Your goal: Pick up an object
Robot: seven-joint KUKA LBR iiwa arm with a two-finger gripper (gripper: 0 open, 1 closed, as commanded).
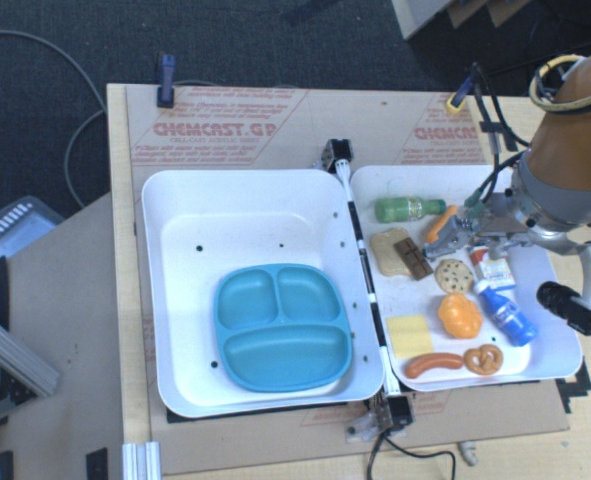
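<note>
The right bin (567, 353) holds several toy foods. A green bottle (410, 208) lies at its back, with a bread slice (387, 248) and a brown chocolate bar (412, 258) below it. An orange carrot (439, 225) lies right beside my gripper (463, 234), which hangs low over the bin's middle, coming in from the right. Just below the gripper sit a cookie (454, 275), an orange fruit (460, 316) and a blue bottle (504, 314). A yellow cheese slice (409, 335), a sausage (433, 365) and a pretzel (483, 359) lie along the front.
The left bin (157, 230) holds a blue divided plate (280, 326). The arm's grey body and orange band (570, 128) cover the right bin's far right corner. Clamps (337, 154) sit between the bins.
</note>
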